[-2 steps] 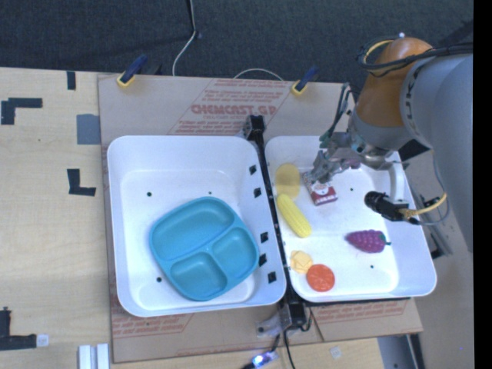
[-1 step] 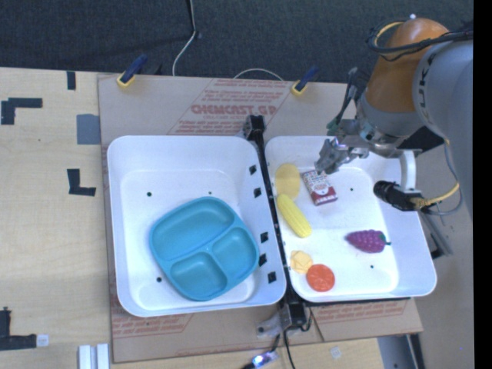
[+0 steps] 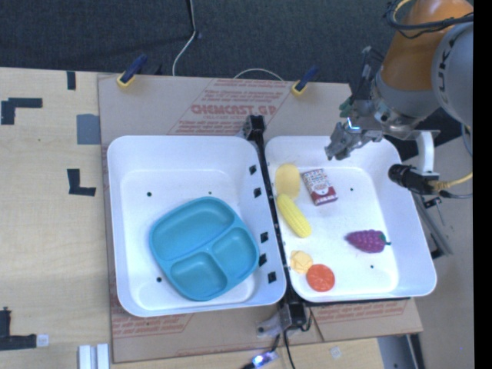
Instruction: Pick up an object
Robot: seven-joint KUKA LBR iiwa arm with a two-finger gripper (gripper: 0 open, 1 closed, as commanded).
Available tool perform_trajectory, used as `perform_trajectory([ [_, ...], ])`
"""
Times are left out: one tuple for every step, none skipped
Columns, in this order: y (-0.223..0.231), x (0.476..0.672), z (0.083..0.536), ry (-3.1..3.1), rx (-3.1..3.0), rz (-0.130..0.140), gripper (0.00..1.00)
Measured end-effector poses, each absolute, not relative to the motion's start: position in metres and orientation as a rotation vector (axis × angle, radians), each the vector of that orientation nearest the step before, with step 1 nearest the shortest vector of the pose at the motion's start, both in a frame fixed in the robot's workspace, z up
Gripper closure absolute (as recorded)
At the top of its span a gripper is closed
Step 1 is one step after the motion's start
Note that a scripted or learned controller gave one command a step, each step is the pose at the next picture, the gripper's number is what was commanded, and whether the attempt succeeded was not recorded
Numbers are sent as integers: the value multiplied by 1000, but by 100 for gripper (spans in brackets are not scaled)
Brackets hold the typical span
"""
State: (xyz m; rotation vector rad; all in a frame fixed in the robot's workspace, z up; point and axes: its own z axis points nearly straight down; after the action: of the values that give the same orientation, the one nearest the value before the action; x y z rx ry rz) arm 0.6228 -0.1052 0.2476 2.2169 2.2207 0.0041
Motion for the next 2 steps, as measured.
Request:
perform_trajectory([
  [-49, 617, 233, 2229, 2216, -1, 100],
  [11, 615, 222, 2232, 2216, -1, 100],
])
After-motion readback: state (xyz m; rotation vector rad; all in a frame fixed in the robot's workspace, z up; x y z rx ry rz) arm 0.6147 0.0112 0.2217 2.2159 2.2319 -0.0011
